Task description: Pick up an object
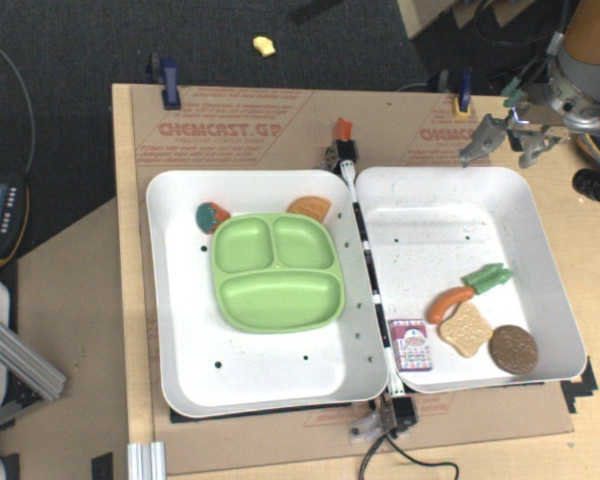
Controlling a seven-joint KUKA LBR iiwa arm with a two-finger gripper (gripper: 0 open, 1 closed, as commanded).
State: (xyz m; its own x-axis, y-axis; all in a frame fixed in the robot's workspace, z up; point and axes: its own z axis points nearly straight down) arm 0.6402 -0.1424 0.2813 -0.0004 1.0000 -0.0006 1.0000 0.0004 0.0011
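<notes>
The tool hung at the upper right of the frame, above the far rim of the right bin and outside it, its grey fingers spread wide with nothing between them — a waiting pose, by the look of it, clear of everything below.

The likely pickings lay bunched in the lower right of that bin: a toy carrot, a slice of bread touching it, a brown cookie just beside the bread, and a small pink carton by the dividing wall.

The left bin held a green divided plate at its middle, with two small food pieces tucked behind it — awkward to reach, probably.
</notes>
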